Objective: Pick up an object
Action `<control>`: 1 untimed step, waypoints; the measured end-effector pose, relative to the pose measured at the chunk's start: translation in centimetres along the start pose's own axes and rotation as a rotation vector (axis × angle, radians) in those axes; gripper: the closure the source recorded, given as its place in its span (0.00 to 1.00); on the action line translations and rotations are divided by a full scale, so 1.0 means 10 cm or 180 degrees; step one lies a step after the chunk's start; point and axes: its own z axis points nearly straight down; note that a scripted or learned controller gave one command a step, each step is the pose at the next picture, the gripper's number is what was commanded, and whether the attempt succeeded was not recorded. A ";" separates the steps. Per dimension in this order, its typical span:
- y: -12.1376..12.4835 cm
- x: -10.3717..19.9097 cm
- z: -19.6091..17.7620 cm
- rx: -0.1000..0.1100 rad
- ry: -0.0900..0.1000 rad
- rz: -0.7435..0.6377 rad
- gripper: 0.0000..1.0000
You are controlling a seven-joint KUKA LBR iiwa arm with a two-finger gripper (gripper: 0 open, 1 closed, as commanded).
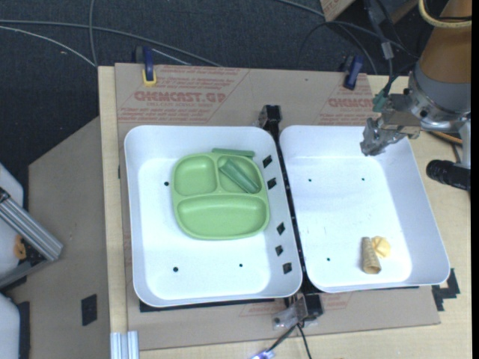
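Note:
A small tan and yellow object (373, 253), shaped like a cone with a yellow lump, lies in the near right part of the right bin (352, 197). A green divided plate (219, 199) sits in the left bin (150, 238), with a darker green piece (239, 172) in its upper right compartment. My gripper (372, 145) hangs over the far right corner of the right bin, well away from the tan object. Nothing shows between its fingers.
Both bins rest on a brown board (194, 92) clamped at the back by blue clips (150, 66). Black clips (271, 115) join the bins along the middle. Cables (90, 36) run over the dark floor behind.

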 end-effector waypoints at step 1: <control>-0.10 0.57 0.03 0.0004 0.0001 -0.0001 1.00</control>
